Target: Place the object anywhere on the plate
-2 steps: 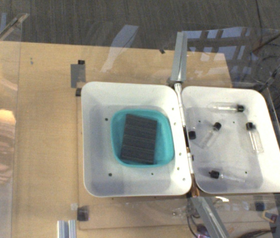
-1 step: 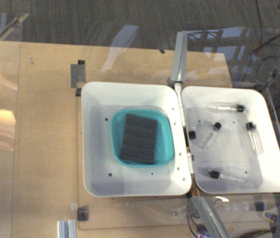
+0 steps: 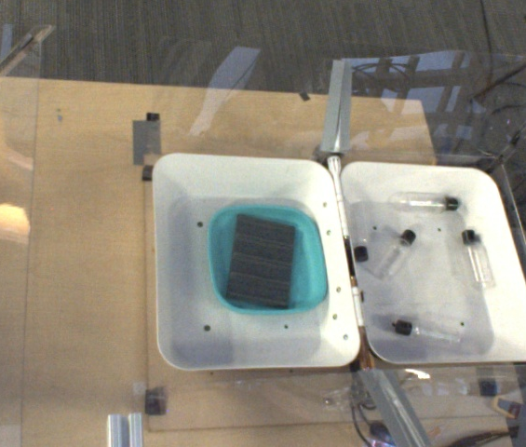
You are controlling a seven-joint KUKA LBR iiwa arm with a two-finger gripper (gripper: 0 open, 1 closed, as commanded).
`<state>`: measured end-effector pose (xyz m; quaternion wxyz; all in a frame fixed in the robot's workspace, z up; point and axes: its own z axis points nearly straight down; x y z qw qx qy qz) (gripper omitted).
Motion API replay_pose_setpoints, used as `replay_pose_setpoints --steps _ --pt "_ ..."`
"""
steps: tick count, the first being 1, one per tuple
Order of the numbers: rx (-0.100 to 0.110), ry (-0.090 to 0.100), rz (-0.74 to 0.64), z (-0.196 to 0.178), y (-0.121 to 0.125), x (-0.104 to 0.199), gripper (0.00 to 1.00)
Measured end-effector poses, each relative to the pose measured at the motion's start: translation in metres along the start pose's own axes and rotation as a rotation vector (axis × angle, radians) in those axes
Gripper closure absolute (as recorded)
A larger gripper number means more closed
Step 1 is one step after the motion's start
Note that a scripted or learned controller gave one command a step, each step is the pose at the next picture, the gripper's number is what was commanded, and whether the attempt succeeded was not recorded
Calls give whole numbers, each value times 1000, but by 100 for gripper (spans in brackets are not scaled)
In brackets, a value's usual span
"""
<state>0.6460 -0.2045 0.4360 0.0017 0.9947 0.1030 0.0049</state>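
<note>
We saw clear tubes with black caps, probably light, slippery plastic; best pinched across the middle, for the teal plate; claw's state: cannot tell

We count two white bins, one teal plate bearing one dark ribbed block, and, right of that plate, five clear black-capped tubes.

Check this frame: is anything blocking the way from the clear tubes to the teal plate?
Only the two bins' adjoining rims separate the clear black-capped tubes in the right bin from the teal plate in the left bin. A dark ribbed block covers the plate's middle.
</note>
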Motion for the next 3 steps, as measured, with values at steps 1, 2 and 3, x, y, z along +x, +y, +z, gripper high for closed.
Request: replay_pose_setpoints --steps 1,2,3 --pt "-2 2 -3 0 3 19 0" --pt "-1 2 -1 0 4 19 0" --pt "0 2 -1 0 4 18 0"
